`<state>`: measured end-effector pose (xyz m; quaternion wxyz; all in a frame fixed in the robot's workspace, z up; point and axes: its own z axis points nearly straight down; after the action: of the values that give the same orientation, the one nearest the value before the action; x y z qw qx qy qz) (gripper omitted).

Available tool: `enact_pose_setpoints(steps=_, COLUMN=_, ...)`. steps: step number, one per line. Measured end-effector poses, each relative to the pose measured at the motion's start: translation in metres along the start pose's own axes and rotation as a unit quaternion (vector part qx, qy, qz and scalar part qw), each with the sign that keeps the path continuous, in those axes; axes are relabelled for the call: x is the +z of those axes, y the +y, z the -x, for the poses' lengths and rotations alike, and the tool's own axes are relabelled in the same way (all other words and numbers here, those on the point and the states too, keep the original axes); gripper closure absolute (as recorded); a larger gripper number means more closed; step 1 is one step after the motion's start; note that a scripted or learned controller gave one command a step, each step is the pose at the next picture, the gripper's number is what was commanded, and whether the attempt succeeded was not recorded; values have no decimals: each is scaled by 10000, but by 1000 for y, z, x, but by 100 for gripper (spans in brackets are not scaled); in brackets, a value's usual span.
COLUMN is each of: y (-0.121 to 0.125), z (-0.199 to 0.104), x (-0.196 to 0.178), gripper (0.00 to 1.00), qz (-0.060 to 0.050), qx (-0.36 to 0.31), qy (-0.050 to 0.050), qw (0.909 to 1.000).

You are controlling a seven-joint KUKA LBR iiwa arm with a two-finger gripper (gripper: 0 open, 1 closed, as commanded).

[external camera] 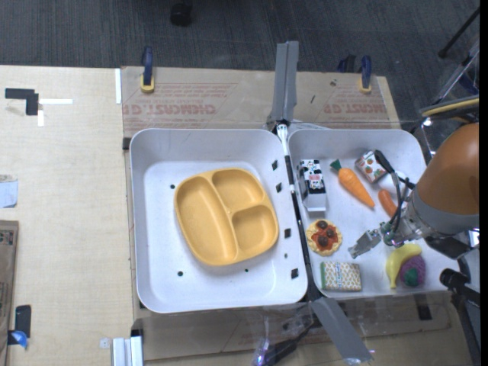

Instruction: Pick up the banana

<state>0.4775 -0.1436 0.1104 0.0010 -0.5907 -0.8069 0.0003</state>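
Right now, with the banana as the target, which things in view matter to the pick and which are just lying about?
Belongs to the job:
banana, right bin
gripper, above the right bin, left of the banana

Lying about:
carrot
purple fruit, touching the banana
small pizza
cow-print carton
yellow divided plate, left bin

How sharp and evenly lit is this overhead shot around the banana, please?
Camera view: soft, even light with faint shadows; slight overall softness; the banana is readable beside the gripper, though the fingers blur; mild glare on the white bin rim.
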Motion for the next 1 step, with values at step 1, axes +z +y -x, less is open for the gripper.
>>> enact_pose_setpoints(steps=1, y=-22, z=69, x=20, gripper=0, qz=2, qx=-264, qy=2, qw=9997)
